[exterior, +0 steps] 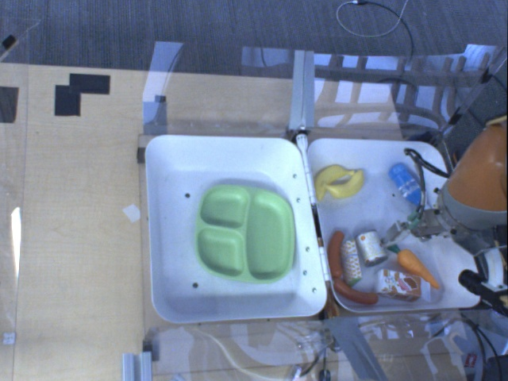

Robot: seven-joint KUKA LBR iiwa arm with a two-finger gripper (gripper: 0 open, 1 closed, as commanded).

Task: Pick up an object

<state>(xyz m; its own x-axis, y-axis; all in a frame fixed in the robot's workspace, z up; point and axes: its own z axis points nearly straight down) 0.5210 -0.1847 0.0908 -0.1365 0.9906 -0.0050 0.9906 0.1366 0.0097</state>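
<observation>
The bench (71,213) was pale wood, with black block shapes (79,94) marked near its far left corner. Beyond it lay dark blue-grey carpet (198,14), where a thin cable (381,10) looped on the floor.

The left bin (163,236) held a light green divided plate (246,232), lying flat near its middle with three compartments.

The right bin (373,144) sat just beside it, their rims meeting along a metal strip. At its far left lay a yellow banana-like toy (340,182). Along the near left wall ran a long reddish-brown sausage shape (338,252), curving round toward the near rim, with a small printed packet (352,262) against it.

Just right of these lay a short silver can (369,247) on its side, its shiny round end turned toward the near left. Near the front rim was a red and white pouch (399,284), and touching it an orange carrot (417,268), its tip pointing toward the near right. A blue crumpled item (405,182) lay by the far wall.

The gripper (413,227) hung low over the right half of this bin, between the blue item and the carrot and just right of the can. Whether it was released or clenched could not be told, and nothing was seen in its grasp. The arm's orange band (480,173) filled the right side.
</observation>
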